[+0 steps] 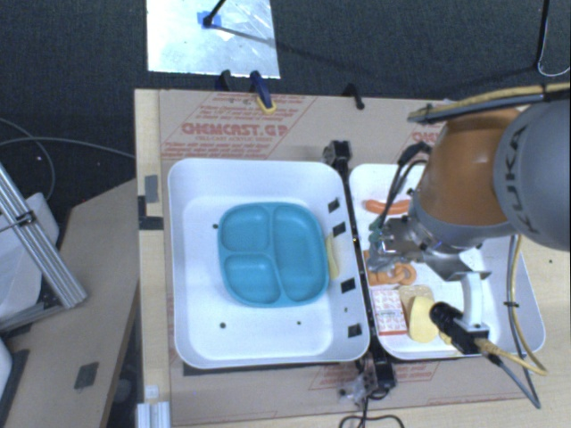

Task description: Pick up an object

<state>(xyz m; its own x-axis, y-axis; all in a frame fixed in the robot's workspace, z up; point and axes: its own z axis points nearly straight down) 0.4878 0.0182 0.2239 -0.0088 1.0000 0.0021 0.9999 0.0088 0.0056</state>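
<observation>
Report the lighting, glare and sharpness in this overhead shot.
Camera view: even, soft light with faint shadows; the foil-like sheet at the top glares; the white bins are bright but not blown out; the blue tray is sharp, while the arm near the lens looks soft.

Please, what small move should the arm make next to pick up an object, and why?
Probably a short, straight descent. The gripper sits low over the right bin, just above the orange pretzel-like piece, with the red-and-white packet and yellow block beside it. No object shows between its fingers, so nothing looks grasped yet.
</observation>
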